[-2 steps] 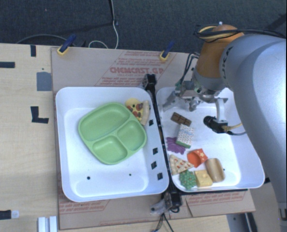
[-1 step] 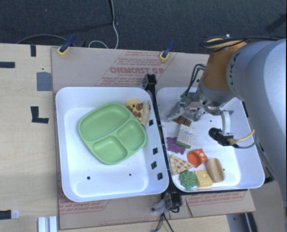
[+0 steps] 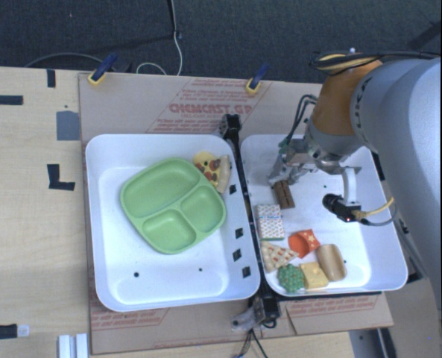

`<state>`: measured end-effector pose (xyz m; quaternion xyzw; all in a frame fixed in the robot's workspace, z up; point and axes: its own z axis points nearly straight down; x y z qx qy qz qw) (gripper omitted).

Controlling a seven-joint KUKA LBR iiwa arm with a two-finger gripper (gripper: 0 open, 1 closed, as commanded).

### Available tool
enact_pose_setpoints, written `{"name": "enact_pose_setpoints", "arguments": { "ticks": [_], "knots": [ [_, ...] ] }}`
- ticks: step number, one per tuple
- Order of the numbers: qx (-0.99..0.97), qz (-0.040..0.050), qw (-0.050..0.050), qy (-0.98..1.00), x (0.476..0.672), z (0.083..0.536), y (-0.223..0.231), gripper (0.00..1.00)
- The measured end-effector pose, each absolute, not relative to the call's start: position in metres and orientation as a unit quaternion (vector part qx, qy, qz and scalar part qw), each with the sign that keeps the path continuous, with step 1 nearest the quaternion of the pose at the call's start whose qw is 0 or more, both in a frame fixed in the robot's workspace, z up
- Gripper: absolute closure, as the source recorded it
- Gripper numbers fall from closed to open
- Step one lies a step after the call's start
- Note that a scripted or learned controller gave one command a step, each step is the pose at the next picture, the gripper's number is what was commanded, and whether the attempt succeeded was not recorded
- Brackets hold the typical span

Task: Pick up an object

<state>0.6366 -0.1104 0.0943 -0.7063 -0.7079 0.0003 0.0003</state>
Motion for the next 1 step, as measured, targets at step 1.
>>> {"name": "enact_pose_setpoints", "arguments": {
  "ticks": [1],
  "knots": [
    [-0.705, -0.0021, 0.0, -0.709, 0.5805, 0.1982, -0.0552, 1.0]
  ]
}}
